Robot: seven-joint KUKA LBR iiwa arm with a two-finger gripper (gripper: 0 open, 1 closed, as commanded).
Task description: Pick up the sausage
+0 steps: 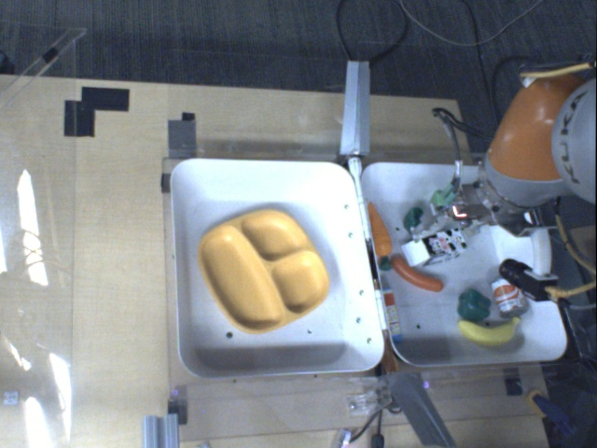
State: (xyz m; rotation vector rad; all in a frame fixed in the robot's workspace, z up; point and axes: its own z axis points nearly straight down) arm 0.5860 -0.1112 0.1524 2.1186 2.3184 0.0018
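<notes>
Reaching in from the right, the grey arm's two-finger gripper [442, 242] hangs low just above the red-orange curved sausage [417, 275] in the right white bin [541, 343]; finger opening cannot be told

The sausage [417, 275] is red and long, lying flat and a bit slanted in the right bin [546, 343].

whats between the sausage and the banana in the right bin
In the camera view, a dark green object lies between the sausage and the banana, nearer the banana; otherwise bare white bin floor.
</notes>
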